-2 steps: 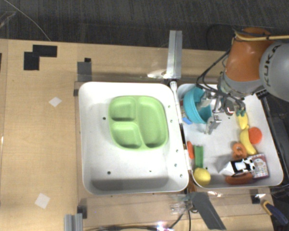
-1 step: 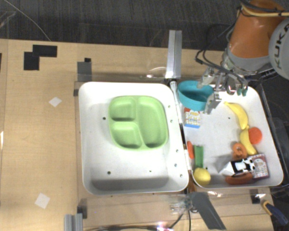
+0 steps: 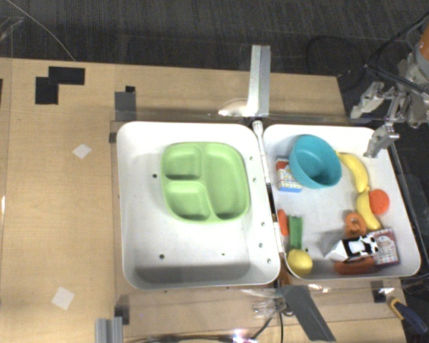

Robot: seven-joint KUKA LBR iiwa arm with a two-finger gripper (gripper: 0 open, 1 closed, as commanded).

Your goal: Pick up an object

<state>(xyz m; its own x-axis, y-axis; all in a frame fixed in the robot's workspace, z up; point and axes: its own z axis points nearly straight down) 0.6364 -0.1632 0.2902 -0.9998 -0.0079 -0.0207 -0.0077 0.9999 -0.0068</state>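
The task looks barely begun. The gripper (image 3: 385, 128) hangs at the top right corner of the right bin (image 3: 322, 201), above the bin's rim, and nothing sits between its fingers; they look spread apart with open air between them, so I judge it open and carrying nothing. Every object lies in a bin, none lifted.

The right bin holds all the likely things to pick: a blue bowl (image 3: 315, 161) near the top, a small carton (image 3: 287, 176) touching its left side, a banana (image 3: 354, 171) just to the bowl's right, an orange ball (image 3: 379, 201) below the banana's tip, a second yellow piece (image 3: 367, 212) next to a small orange round thing (image 3: 353, 224), a printed packet (image 3: 372, 246) near the bottom right, a lemon (image 3: 299, 261) at the bottom left, and a green stick (image 3: 295, 227) beside an orange stick (image 3: 283, 221). The left bin (image 3: 139, 195) holds a green divided plate (image 3: 204, 180).

What is left, then, is the whole job: choosing one thing, coming down on it, closing and lifting.

Most of the arm is cut off by the right edge. The gripper's metal parts are thin and blurred against the dark floor, so the finger gap is hard to read. The packet overlaps a reddish thing beneath it that I cannot identify
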